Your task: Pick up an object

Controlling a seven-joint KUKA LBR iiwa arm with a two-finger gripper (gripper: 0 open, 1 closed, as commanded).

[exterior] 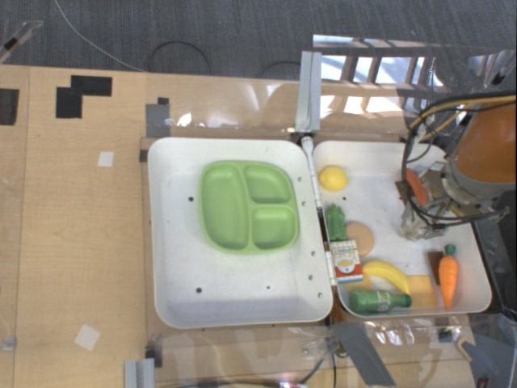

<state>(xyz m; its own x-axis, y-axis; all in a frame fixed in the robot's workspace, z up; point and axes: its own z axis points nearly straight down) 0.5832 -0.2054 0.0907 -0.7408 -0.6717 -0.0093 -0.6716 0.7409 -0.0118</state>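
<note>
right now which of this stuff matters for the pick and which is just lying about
For the pick:
tool
right bin
lemon
banana
carrot
green bottle
carton

Lying about:
left bin
green divided plate
cable on the floor

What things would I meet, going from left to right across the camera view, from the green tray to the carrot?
green divided tray → lemon → banana → hand → carrot. The items crowded near the divider between the bins overlap in order, so I leave them out.
</note>
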